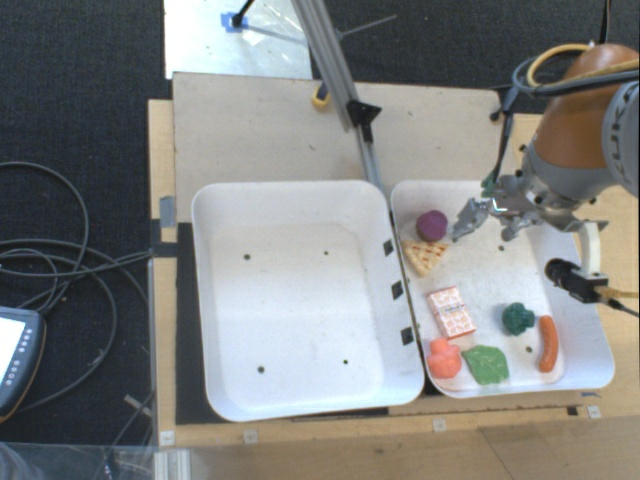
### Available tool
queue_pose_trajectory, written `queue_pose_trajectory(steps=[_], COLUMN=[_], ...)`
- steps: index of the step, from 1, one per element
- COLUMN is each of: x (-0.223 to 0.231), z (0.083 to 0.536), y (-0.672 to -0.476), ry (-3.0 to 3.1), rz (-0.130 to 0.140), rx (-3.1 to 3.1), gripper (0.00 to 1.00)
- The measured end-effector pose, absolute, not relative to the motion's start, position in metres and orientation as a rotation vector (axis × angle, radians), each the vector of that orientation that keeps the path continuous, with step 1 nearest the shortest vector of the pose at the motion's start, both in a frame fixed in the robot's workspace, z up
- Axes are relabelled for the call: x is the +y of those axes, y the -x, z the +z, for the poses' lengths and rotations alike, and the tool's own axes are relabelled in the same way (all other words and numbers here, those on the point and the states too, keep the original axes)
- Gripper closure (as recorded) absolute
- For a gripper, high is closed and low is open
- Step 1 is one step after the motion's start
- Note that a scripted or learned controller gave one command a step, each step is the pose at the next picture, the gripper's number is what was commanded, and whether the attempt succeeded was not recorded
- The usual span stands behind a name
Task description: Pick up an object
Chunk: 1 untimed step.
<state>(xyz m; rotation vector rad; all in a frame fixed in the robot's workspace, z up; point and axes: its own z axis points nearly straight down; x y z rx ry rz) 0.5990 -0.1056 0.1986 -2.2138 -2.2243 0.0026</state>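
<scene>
The right bin (590, 368) holds several toy foods. A purple ball (432, 225) lies near its back left, with a yellow waffle wedge (425, 257) just in front of it. Further forward are a pink box (451, 312), an orange-red piece (445, 358), a green leaf (486, 364), a dark green broccoli (517, 318) and an orange sausage (547, 343). My gripper (487, 229) hangs over the back of this bin, just right of the purple ball. It is open, with nothing between its fingers.
The left bin (215, 298) sits beside the right one, its white floor bare. A slanted metal pole (335, 58) crosses the bench's back. The arm's black cable fitting (572, 279) hangs over the right bin's right side.
</scene>
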Motion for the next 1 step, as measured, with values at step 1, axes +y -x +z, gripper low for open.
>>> queue_pose_trajectory(steps=[1], x=[-0.1059], z=[0.2013], y=[-0.6], ry=[2.218], rz=[-0.002], rx=[-2.226], gripper=[0.0])
